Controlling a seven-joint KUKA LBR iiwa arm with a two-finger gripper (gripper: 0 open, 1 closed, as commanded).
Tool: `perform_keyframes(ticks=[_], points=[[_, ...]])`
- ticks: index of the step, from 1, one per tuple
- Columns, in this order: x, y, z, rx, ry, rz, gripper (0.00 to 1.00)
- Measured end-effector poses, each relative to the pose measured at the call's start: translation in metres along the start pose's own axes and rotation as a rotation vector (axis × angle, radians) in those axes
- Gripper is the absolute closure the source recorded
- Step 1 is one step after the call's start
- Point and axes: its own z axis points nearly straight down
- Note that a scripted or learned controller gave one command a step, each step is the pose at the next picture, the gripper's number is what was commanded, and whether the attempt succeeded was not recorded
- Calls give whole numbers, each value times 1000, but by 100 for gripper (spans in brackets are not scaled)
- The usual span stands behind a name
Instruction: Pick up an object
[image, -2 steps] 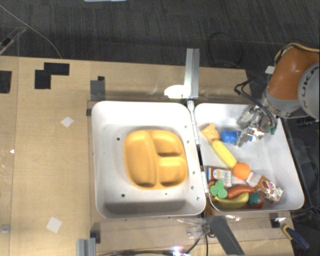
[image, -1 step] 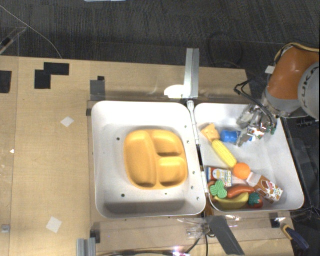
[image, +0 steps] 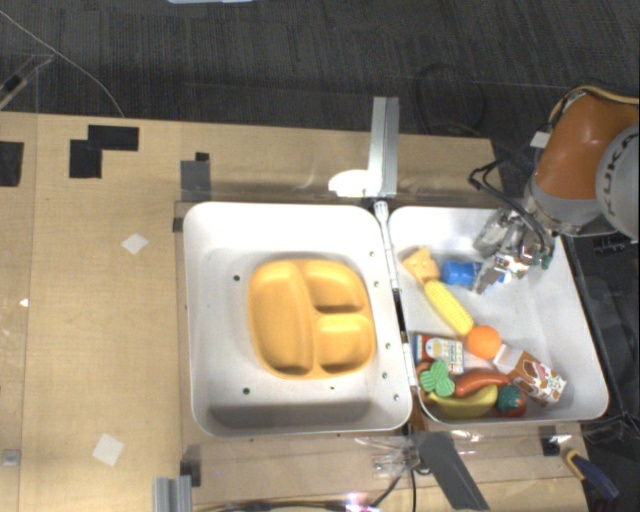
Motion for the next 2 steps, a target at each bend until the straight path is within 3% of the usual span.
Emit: perform_keyframes(ticks=[1, 2], points=[[0, 0, 0, 0, 0, 0, 0], [-5, 3, -15, -4, -27, -6, 100]])
